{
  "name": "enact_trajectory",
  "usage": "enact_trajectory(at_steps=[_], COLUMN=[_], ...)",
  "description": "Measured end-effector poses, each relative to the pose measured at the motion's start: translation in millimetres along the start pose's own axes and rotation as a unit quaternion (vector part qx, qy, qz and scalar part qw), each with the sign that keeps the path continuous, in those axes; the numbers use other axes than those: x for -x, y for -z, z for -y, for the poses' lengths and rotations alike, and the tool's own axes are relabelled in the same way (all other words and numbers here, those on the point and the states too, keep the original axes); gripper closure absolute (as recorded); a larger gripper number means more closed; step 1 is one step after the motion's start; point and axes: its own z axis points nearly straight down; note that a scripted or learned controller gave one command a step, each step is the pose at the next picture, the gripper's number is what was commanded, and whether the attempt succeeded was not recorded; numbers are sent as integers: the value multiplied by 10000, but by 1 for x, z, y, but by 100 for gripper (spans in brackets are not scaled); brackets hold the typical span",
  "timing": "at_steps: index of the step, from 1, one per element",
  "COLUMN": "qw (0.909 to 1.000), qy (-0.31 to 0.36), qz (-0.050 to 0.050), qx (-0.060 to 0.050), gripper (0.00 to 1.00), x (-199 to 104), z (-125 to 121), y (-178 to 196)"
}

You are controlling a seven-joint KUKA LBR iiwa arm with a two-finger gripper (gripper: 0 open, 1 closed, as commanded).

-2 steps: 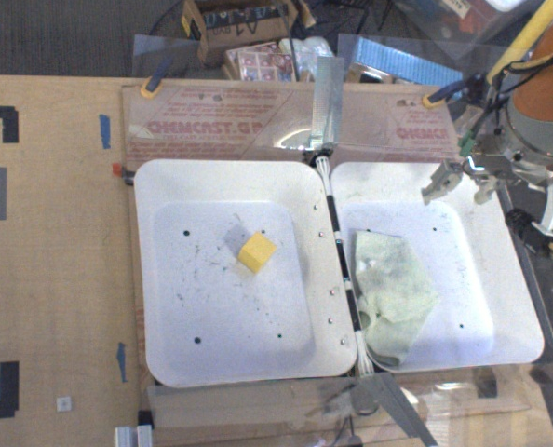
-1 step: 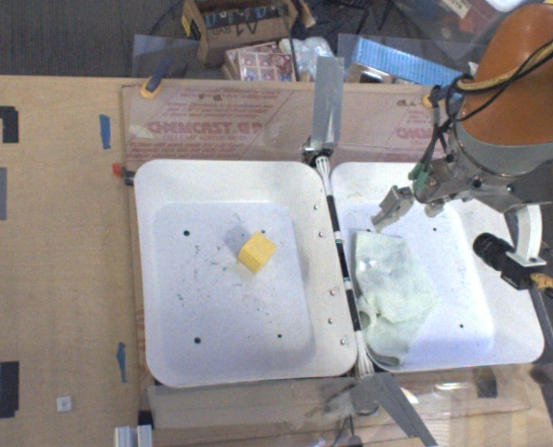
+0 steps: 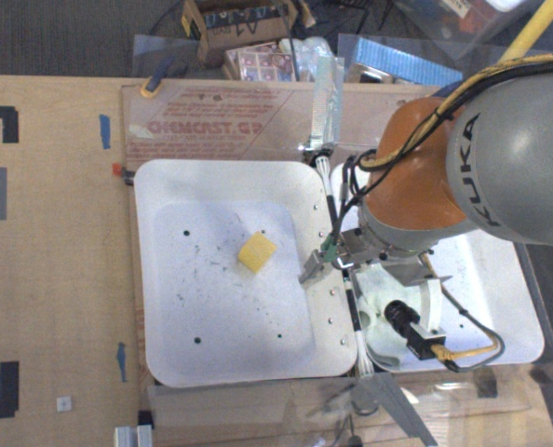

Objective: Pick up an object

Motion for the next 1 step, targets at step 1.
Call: enact_trajectory(at_steps=[1], qw=[9980], qy=[611], qz=[73], qx=[144], gripper=[0], x=[-14], z=[-24], y=[-36])
